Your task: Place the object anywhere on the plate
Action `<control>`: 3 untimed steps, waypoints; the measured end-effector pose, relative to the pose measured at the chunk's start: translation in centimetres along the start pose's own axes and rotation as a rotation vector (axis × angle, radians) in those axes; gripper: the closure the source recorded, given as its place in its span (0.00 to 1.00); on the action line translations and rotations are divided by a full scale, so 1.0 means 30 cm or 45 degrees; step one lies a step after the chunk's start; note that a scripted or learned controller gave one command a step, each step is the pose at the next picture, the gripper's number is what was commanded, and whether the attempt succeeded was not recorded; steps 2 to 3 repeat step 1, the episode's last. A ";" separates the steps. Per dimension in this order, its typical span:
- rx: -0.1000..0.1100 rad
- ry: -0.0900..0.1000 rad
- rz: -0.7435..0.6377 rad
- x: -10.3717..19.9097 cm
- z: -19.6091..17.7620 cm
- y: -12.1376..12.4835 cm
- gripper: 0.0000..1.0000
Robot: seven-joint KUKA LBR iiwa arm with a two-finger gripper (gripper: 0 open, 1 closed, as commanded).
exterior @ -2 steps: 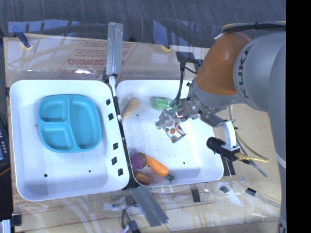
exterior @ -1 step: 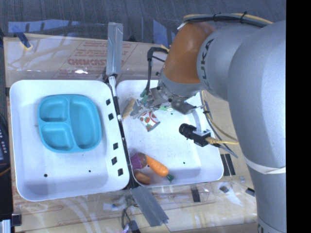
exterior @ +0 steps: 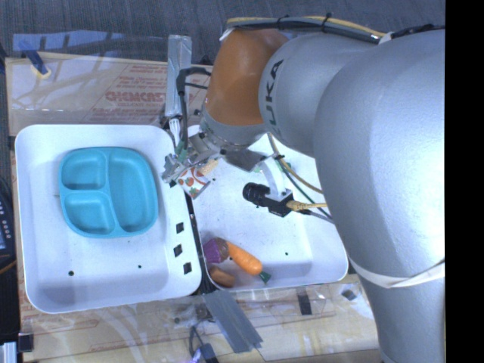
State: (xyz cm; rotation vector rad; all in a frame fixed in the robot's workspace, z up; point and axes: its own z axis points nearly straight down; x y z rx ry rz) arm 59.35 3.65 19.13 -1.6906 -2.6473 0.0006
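Black letters run down the grey arm [exterior: 355, 119] just below its orange band [exterior: 242, 74], up and to the right of the gripper [exterior: 185, 161]; they look like the maker's name, KUKA, though they are seen edge-on and only partly legible. On the clear plastic sheet [exterior: 98, 89] covering the desk [exterior: 121, 331] beyond the bins, up and to the left of the gripper, there are lines of reddish print, too faint and too small to make out. A small printed packet [exterior: 198, 178] touching the gripper's lower side bears coloured marks that cannot be read.
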 end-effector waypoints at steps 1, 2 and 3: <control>0.000 0.000 0.000 -0.001 -0.001 0.000 0.00; 0.000 0.000 0.000 -0.001 -0.001 0.000 0.00; 0.000 0.000 0.000 -0.001 -0.001 0.000 0.00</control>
